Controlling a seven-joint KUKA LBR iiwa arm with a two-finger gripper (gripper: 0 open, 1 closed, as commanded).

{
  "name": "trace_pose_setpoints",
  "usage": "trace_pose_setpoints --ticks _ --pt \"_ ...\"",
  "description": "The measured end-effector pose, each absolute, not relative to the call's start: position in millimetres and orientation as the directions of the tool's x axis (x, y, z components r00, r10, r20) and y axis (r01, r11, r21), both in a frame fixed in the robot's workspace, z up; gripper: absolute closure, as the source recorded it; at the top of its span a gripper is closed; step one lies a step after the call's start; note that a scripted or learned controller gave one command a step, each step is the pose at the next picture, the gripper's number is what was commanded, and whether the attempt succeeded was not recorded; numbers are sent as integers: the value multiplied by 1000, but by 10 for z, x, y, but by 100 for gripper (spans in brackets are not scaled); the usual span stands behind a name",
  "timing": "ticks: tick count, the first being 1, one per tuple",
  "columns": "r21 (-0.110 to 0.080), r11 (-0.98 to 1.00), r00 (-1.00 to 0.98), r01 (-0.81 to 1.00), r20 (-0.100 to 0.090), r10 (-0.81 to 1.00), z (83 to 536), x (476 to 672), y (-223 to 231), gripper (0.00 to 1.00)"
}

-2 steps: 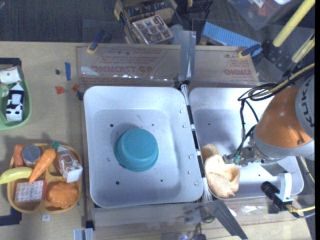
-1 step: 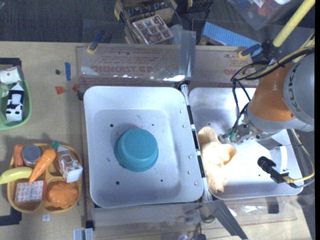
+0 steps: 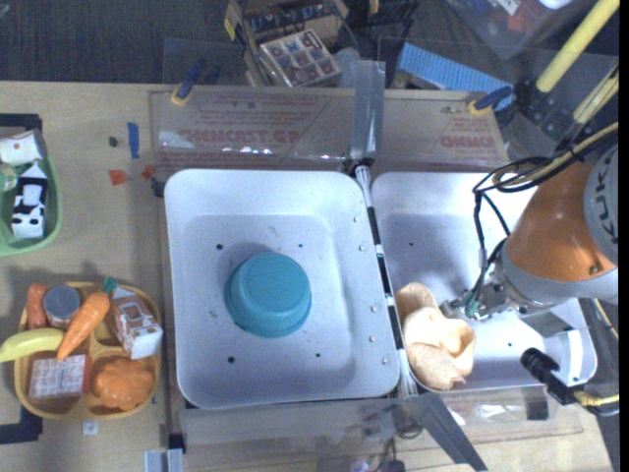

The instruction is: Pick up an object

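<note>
you have the grey arm (image 3: 565,239) reaching in from the right over the right bin (image 3: 432,209), its orange band sitting above the bin's right side; the gripper (image 3: 470,308) points down near the middle of that bin's floor, toward the front, with black cables looping above it; how wide it stands you cannot tell from here, and nothing shows clearly between its tips; just left of the gripper lies a tan, lumpy object (image 3: 435,344), in the right bin's front-left corner, close against the wall it shares with the left bin; its upper lobe sits beside the gripper tip, and whether they touch you cannot tell.

in the left bin (image 3: 197,214) you see a teal bowl (image 3: 269,294), turned upside down, a little front of the middle of the floor, apart from all four walls; the bench (image 3: 88,126) carries the rest off to the left: a yellow tray (image 3: 147,308) at the front-left holding toy food, with a carrot (image 3: 84,324), a banana (image 3: 28,344) and a small carton (image 3: 135,324) among it; behind that, at the left edge, a green dish (image 3: 47,229) with a black-and-white item (image 3: 31,200) inside.
</note>
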State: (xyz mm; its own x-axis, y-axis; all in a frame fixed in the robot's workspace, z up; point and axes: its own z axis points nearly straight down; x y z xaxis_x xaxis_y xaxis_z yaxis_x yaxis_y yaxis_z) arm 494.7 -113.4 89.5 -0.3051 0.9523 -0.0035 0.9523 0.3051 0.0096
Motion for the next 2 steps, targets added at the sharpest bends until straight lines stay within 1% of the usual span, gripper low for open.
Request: trace_pose_setpoints --ticks 1,2 --pt "10 305 -305 952 -3 952 895 4947 -1135 0" --pt "11 381 -381 925 -7 925 899 5997 -972 0"
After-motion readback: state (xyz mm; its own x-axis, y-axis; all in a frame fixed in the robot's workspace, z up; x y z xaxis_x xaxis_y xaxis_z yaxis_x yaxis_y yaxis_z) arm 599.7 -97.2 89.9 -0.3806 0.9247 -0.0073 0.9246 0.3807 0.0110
